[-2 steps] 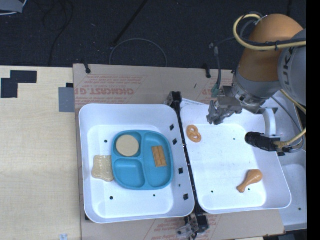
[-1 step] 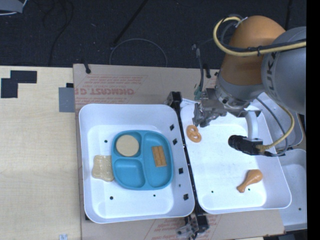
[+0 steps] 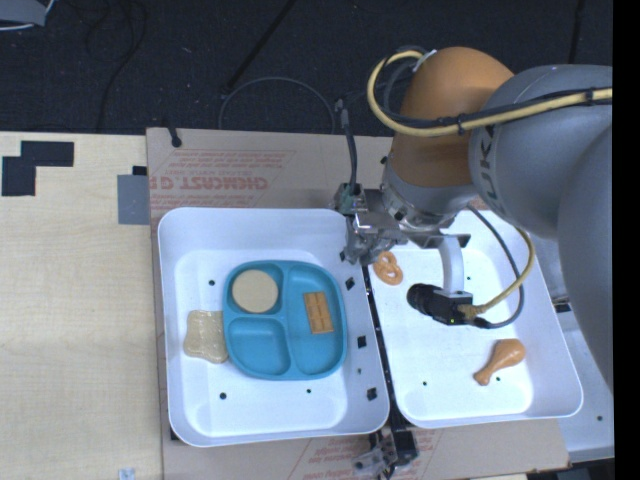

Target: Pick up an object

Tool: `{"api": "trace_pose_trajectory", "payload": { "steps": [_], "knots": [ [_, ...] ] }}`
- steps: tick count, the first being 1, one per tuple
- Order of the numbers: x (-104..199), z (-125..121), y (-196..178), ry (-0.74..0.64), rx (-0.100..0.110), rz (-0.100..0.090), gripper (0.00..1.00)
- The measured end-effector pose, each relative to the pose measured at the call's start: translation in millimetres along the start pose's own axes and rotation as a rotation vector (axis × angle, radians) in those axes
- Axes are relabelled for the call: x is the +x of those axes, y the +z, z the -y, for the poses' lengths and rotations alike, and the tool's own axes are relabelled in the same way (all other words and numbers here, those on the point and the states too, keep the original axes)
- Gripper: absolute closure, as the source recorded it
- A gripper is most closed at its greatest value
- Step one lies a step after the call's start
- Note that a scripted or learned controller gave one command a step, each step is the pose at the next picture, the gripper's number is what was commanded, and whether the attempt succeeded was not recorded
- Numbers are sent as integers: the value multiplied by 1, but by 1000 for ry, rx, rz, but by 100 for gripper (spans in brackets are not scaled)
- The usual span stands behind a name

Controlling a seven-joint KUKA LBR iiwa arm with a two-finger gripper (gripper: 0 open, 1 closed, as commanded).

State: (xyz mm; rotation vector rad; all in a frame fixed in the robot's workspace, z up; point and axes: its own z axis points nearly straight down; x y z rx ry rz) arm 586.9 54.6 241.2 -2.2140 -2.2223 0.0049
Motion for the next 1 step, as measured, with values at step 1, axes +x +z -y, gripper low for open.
{"api": "trace_pose_trajectory", "payload": {
  "steps": [1],
  "knots": [
    [54, 21, 16, -1, 1, 0, 100]
  ]
}}
